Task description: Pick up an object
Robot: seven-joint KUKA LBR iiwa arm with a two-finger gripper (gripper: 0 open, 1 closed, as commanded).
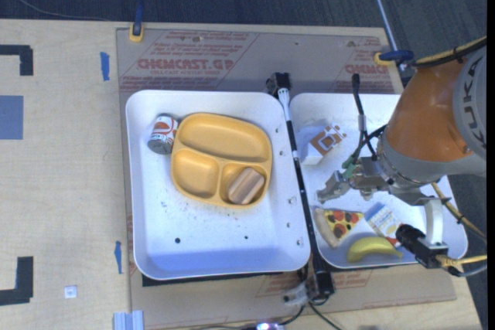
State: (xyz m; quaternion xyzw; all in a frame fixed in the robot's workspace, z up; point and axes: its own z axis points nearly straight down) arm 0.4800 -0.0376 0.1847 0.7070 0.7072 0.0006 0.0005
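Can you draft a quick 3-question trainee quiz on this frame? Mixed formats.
1. True or false: the yellow divided plate lies in the left bin.
2. Multiple choice: what rests in the plate's lower right compartment? A) a banana B) a tan bread-like piece C) a can
3. Short answer: which two food-shaped items lie closest to the near edge of the right bin?

Key
1. True.
2. B, the tan bread-like piece. The can lies on the bin floor beside the plate's upper left edge.
3. The pizza slice and the banana, below the gripper.
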